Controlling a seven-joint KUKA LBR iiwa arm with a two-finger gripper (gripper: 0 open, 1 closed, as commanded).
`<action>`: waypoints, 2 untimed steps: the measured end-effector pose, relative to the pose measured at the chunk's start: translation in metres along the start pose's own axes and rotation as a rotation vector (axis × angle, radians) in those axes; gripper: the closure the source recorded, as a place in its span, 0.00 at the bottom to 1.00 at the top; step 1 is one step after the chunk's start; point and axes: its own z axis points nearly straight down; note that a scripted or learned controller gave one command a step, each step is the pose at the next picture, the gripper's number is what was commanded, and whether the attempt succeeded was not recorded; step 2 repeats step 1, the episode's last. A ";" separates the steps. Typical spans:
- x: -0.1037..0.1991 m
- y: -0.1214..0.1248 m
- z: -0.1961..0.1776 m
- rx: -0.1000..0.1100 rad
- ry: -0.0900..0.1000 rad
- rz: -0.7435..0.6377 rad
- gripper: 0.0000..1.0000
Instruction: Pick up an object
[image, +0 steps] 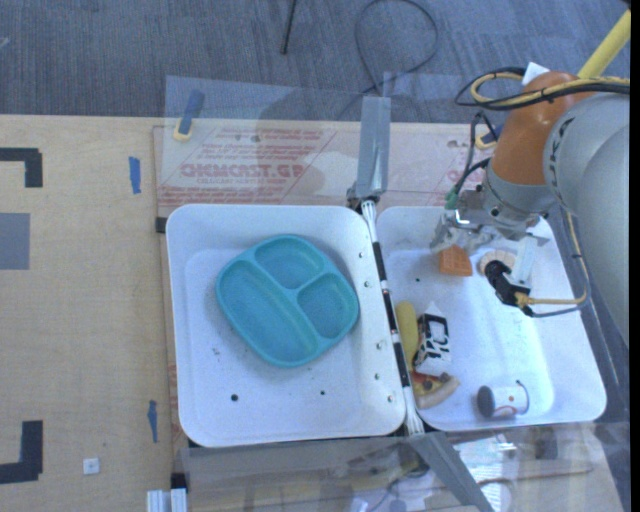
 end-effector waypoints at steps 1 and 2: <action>0.060 -0.018 -0.139 0.004 0.002 -0.148 1.00; 0.060 -0.018 -0.139 0.004 0.002 -0.148 1.00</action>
